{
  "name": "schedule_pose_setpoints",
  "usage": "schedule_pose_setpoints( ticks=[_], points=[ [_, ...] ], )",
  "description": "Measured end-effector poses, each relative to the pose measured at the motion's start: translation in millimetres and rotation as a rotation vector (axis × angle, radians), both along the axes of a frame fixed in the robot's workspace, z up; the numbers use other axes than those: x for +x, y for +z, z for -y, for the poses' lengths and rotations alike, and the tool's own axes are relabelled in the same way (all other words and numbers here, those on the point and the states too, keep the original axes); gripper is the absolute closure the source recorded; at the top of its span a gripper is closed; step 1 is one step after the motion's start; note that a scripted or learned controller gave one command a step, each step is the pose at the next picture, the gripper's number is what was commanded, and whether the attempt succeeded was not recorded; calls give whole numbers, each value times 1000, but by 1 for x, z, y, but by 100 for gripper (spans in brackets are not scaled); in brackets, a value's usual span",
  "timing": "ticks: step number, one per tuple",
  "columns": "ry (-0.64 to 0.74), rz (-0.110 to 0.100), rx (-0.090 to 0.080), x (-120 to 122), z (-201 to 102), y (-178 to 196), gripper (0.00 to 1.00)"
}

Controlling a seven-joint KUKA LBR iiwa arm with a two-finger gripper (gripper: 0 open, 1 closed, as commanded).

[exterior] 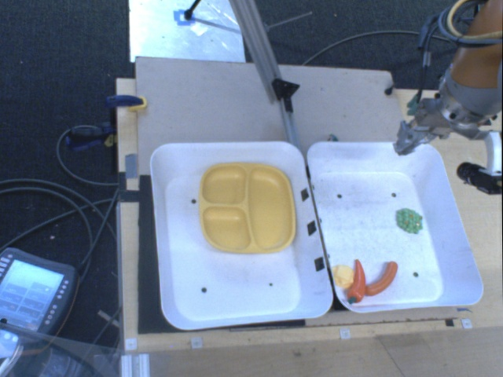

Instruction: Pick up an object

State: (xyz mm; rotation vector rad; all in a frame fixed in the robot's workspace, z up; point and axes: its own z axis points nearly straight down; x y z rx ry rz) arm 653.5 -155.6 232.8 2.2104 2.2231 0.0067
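Observation:
My gripper [406, 142] hangs over the far right corner of the right bin [452, 234], high above its floor. Nothing shows between its tips. Down in that bin, a green bumpy piece [409, 221] lies toward the right side. Near the front edge lie an orange sausage shape [381, 278], a red-orange chili shape [357, 281] and a small yellow piece [343, 275], the last two touching. All of these sit well in front of the gripper.
The left bin [177, 289] holds a yellow three-compartment plate [247, 207]. A slanted metal pole [259, 42] crosses the back of the bench. Cables and a handheld controller [31, 289] lie off the bench at left.

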Motion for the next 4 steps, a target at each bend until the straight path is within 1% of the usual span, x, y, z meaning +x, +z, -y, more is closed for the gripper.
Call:
schedule_pose_setpoints(
  ticks=[1, 2, 3, 4],
  points=[
    [2, 0, 0, 2, 0, 44, 100],
    [5, -7, 3, -12, -58, 30, 100],
    [6, -7, 3, -17, -115, 18, 100],
    [6, -9, 4, -28, -169, 4, 100]
  ],
)
